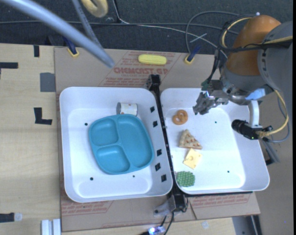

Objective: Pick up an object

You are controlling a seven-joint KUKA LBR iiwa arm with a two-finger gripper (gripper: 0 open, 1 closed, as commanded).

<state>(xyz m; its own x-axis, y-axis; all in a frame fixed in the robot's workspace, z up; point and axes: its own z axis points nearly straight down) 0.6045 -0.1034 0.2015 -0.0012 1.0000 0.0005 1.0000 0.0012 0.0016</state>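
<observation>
While the arm (256,48) reaches in from the right, its hand (203,104) hangs over the upper left part of the right bin (246,153), with nothing between its dark fingers; how far they are parted cannot be told. Just left of and below the hand lies a small brown pretzel-like piece (180,116). Below it, in a loose column, lie a tan wedge (189,140), a pale yellow cheese-like block (192,158) and a green round piece (185,178). Left bin (69,146): a blue divided plate (121,143) and, touching its upper edge, a small white cylinder (127,108). A yellow object (152,59) rests on the tabletop (20,146) behind the bins
</observation>
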